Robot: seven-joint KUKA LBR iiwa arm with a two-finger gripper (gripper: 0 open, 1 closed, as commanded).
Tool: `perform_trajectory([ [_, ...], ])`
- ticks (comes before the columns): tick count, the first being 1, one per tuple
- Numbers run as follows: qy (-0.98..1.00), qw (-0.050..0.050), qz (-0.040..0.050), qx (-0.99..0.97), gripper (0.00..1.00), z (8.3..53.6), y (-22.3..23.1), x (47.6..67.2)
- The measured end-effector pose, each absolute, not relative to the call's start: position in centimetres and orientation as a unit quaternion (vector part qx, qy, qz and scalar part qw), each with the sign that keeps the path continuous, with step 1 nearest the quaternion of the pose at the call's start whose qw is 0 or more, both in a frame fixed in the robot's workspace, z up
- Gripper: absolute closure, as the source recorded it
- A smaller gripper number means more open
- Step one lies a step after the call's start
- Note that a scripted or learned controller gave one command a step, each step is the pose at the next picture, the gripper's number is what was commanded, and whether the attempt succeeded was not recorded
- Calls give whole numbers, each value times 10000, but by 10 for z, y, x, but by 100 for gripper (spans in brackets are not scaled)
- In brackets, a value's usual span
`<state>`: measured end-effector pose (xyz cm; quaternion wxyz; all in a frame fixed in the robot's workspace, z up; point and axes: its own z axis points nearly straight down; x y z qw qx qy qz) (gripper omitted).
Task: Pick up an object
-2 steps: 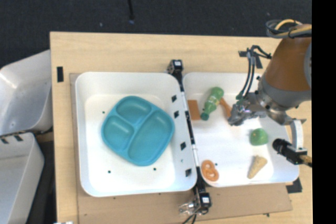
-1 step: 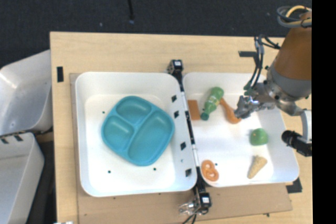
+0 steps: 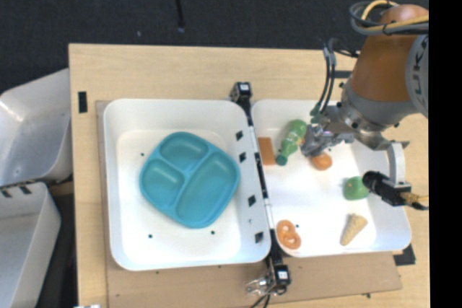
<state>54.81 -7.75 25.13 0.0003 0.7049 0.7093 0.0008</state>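
1. The hand hangs low in the right bin, between the green bottle on one side and a small orange piece just below it. From this slanted view I cannot tell whether it is spread or pressed together, nor whether anything sits inside it.
2. Risk right at the hand: with the bottle and the orange piece both so close, a descent could land on the gap between them, or nudge one aside instead of trapping it. The bottle looks rounded and may roll away.
3. A little farther out, the orange block lies past the bottle against the bin's dividing wall; a pushed bottle could jam there.
4. On the arm's side of the hand, a green lump is partly covered by a black fitting, so its shape is unclear.
5. Farther off, toward the bin's near edge, lie a tan cone and an orange pretzel-like ring, both well apart from the hand.
6. Farthest, the left bin holds a blue divided plate, out of play.
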Motion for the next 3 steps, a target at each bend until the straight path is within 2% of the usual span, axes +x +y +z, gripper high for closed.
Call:
perform_trajectory([
  [3,7098,2,14,7044,100,266,77,598],
])
